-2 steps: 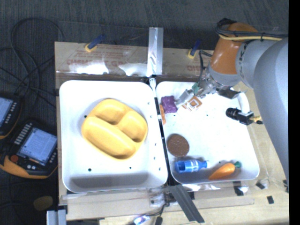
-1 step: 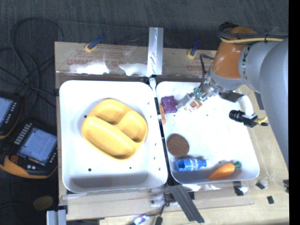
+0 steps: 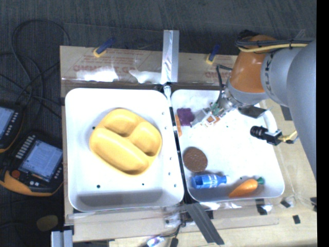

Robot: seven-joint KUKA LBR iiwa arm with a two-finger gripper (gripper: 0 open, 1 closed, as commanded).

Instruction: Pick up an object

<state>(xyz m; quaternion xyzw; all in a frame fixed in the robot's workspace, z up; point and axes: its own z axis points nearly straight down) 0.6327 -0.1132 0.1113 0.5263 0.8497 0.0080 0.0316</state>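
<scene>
My gripper (image 3: 212, 115) hangs low over the back of the right bin (image 3: 272, 161), just right of a small purple block (image 3: 184, 116). An orange sliver (image 3: 178, 121) lies against the bin's left wall beside that block. A brown round disc (image 3: 195, 159) sits in the middle left of the bin. At the front lie a blue bottle (image 3: 208, 180) and an orange carrot with a green tip (image 3: 244, 187). A large yellow bun-shaped object (image 3: 125, 140) fills the middle of the left bin (image 3: 77, 184).
The grey arm with its orange band (image 3: 249, 73) reaches in from the upper right, over the right bin's back corner. A black cylindrical part (image 3: 261, 133) juts over the right bin's right side. Cables and handheld pendants (image 3: 31, 163) lie left of the bench.
</scene>
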